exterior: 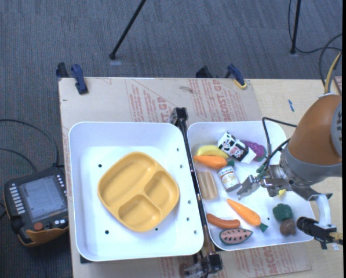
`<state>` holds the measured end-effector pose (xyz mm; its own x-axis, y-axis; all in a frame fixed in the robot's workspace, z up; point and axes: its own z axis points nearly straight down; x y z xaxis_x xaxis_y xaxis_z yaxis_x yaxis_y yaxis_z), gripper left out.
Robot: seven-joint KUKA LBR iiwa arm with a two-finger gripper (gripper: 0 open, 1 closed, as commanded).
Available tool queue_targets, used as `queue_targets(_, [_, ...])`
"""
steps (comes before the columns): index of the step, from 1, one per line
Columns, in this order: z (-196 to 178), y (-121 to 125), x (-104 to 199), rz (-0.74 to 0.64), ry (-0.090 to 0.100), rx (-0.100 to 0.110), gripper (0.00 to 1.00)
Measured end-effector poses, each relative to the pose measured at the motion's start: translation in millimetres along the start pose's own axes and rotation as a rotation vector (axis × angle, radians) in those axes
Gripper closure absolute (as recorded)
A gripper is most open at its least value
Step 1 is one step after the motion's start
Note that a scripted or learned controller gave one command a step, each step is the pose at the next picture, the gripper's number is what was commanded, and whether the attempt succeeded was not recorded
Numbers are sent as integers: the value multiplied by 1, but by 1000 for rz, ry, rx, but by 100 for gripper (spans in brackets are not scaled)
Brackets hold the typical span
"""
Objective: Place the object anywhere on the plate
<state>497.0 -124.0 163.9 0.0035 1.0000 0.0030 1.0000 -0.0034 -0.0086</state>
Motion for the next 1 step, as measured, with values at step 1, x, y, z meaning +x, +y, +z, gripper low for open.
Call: queue_targets(1, [0,0,0,0,0,0,0])
